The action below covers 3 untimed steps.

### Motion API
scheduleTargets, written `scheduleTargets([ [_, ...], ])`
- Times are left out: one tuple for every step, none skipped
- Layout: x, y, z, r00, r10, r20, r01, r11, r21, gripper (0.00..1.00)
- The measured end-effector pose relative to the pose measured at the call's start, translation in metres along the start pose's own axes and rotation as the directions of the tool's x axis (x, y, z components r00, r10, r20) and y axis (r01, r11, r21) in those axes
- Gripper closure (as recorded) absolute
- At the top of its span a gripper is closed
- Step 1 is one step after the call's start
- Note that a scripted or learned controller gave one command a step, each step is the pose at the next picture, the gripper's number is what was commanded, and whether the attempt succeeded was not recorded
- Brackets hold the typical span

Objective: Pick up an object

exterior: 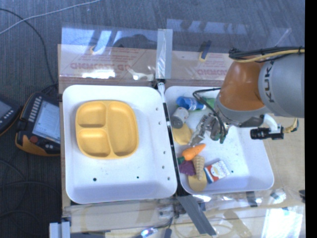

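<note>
My gripper [210, 129] hangs over the middle of the right bin [252, 157], under the orange wrist band. It stands open, and I see nothing between its fingers. Just below and left of it lies an orange carrot [193, 151]. A yellow round piece [182, 135] sits to its left. A blue bottle [189, 103] and a grey cup [179, 116] lie at the bin's far left. A purple piece [186, 167], a yellow cone [199, 164] and a red and white box [217, 171] lie near the front.
The left bin [119, 182] holds a yellow divided plate [106, 128]. A green item [210, 103] shows partly beneath the arm. A black sensor bracket [266, 132] sticks out to the right of the wrist. A pendant [39, 125] lies on the floor at far left.
</note>
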<state>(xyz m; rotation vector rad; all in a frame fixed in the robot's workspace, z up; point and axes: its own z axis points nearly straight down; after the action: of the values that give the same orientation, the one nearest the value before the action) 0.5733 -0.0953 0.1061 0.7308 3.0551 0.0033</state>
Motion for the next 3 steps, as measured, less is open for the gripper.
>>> scheduleTargets([
  [0.055, 0.021, -0.077, 0.949, 0.316, 0.001, -0.316, 0.949, 0.001, 1.0],
  [-0.022, 0.087, -0.077, 0.821, 0.571, 0.003, -0.571, 0.821, 0.003, 1.0],
  [-0.027, 0.055, -0.118, 0.63, 0.776, 0.005, -0.776, 0.63, 0.003, 1.0],
])
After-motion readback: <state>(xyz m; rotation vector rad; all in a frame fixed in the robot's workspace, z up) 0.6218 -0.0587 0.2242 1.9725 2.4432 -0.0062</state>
